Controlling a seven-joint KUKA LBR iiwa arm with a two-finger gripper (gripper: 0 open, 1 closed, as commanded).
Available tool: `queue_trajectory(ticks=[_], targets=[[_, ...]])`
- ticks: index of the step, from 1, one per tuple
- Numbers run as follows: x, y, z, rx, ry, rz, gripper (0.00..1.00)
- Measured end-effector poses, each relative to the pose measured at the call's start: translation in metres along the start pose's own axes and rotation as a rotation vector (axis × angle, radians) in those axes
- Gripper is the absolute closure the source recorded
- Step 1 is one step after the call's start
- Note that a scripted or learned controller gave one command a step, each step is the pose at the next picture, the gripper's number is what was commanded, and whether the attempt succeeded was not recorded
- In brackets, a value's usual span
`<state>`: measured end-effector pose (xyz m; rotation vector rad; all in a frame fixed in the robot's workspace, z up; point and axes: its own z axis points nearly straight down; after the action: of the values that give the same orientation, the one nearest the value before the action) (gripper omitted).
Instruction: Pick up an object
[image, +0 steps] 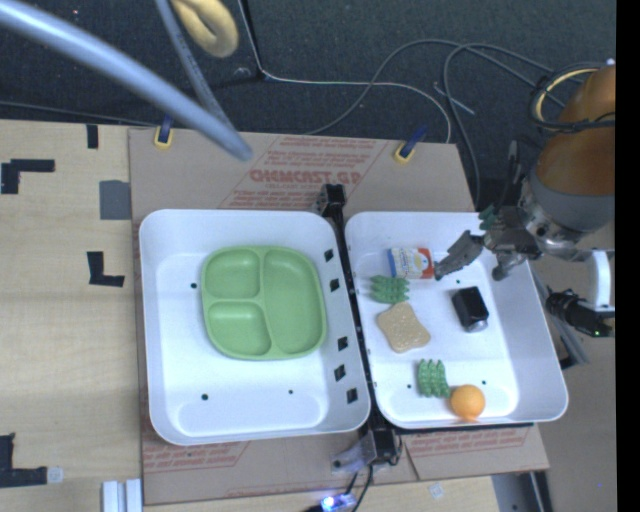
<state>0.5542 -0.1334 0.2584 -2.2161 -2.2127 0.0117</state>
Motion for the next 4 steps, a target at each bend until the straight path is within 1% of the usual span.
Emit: queue_trajectory(ticks=[1,2,3,4], targets=[[0.000,0.002,-0.006,-0.011,-0.002,-0.003,0.00],[-0.007,-0.002,0.043,-0.006,-0.002,-0.001,0.00],[-0.005,-0.004,0.087,-0.006,-0.002,-0.002,0.00],[-0.013,-0.005,0.148,-0.006,-0.002,-0.001,0.00]])
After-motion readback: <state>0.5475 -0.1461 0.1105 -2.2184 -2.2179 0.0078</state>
